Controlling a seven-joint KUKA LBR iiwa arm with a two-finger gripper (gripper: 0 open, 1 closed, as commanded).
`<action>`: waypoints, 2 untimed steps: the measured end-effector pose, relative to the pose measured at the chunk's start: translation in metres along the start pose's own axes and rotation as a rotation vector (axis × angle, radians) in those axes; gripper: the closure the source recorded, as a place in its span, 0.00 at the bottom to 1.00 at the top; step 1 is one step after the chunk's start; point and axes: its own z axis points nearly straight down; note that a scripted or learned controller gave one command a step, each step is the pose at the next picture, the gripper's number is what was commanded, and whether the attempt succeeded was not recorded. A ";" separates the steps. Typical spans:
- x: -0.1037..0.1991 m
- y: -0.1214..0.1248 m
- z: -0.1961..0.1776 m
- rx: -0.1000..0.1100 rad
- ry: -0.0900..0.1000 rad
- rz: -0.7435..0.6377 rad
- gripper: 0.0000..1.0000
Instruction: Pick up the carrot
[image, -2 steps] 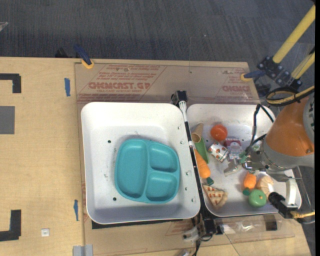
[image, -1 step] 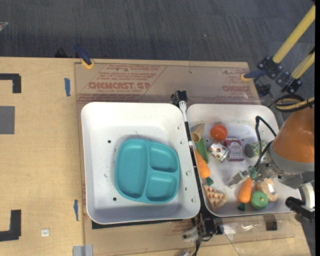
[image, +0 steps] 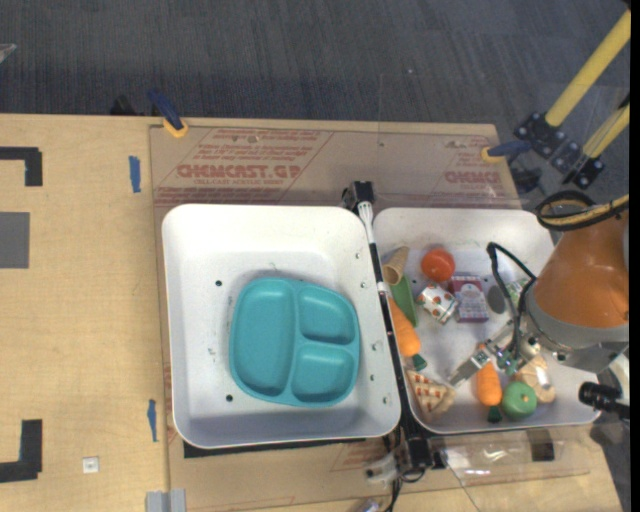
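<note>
The arm (image: 585, 290) shows a broad, rounded orange band above a grey wrist ring. A black cable (image: 510, 262) loops off its side. Below sits the small metallic pincer (image: 493, 357), with pale, silvery parts.

Single fixed cam, mounted above the desk (image: 80, 300), looking down at a slight slant. Far edge of the desk and dark floor sit at frame top. Mid-range framing: left bin (image: 190, 330) roughly centred, right bin (image: 440, 215) toward the right edge, partly covered by the arm (image: 585, 285) coming in from the right.
</note>
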 end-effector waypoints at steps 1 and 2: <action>-0.002 0.003 -0.012 -0.008 -0.006 0.002 1.00; 0.045 0.030 -0.134 -0.001 0.004 -0.168 1.00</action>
